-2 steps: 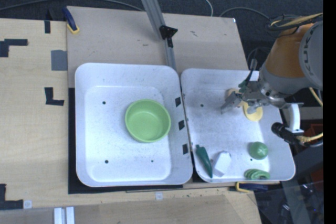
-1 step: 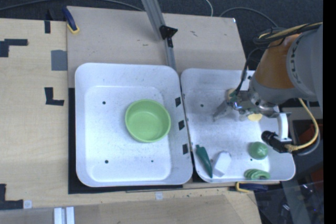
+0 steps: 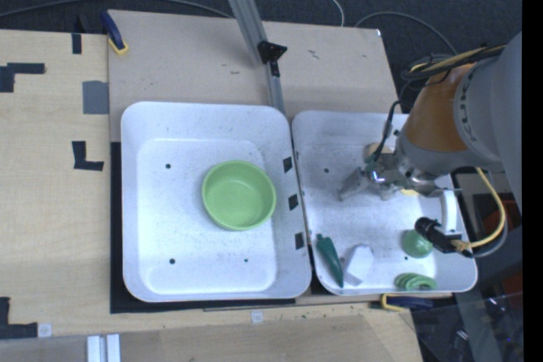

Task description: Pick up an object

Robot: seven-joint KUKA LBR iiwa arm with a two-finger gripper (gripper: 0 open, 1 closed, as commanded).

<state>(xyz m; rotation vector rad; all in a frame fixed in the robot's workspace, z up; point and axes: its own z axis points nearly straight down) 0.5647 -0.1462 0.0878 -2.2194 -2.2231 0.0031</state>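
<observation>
Near edge of right bin: flat green ringed piece in near-right corner. White block and dark green wedge-like item lie just beside each other toward near-left corner, block on the right. Round green object a bit farther in, by the right wall. All four lie apart from the robot.

Mid-bin: end effector low over bare bin floor, tip pointing to view's left, approx. centre of the bin, well apart from the near items. Wide or narrow: can't tell at this res.

Arm comes in from the right, bent down over the bin's right side, orange band above the wrist.

Left bin: green bowl upright, approx. centre.

Far: worktop w/ brown sheet, grey pole slanting across it, blue clamp at far-left corner.
</observation>
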